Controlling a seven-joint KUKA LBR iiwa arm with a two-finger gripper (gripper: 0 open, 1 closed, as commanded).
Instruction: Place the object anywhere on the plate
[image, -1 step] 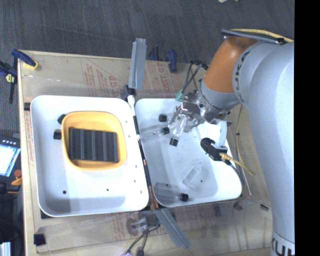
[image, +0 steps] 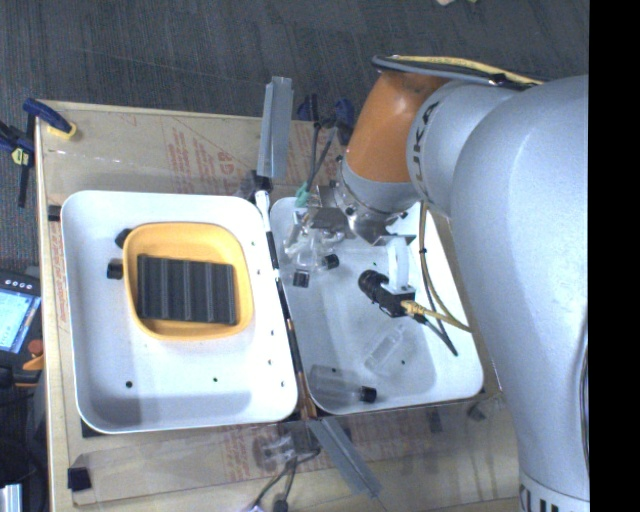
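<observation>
At the upper left corner of the right bin (image: 445, 365), close to the wall it shares with its neighbour, the gripper (image: 308, 238) hangs low over the white floor. Glare and clutter blur its tip, so whether it is spread or pressed together cannot be told, and nothing can be seen pinched in it. Just below it on the bin floor lies a small black block (image: 300, 280), with a second small black piece (image: 330, 262) just to that block's right; which of them is the task's object cannot be told. Nearer the front of the same bin rests a clear plastic piece (image: 385, 350), and by the front wall a flat grey piece (image: 335, 381) lies beside a small black cube (image: 367, 394). Above the gripper, the arm's orange band (image: 385, 130) leads into the grey arm on the right. Across the dividing wall, the left bin (image: 170, 395) holds the yellow plate (image: 185, 238), which carries a dark ridged insert (image: 187, 288). A small black bit (image: 115, 268) sits just off the plate's left edge. Both bins rest on the wooden bench (image: 150, 140).
</observation>
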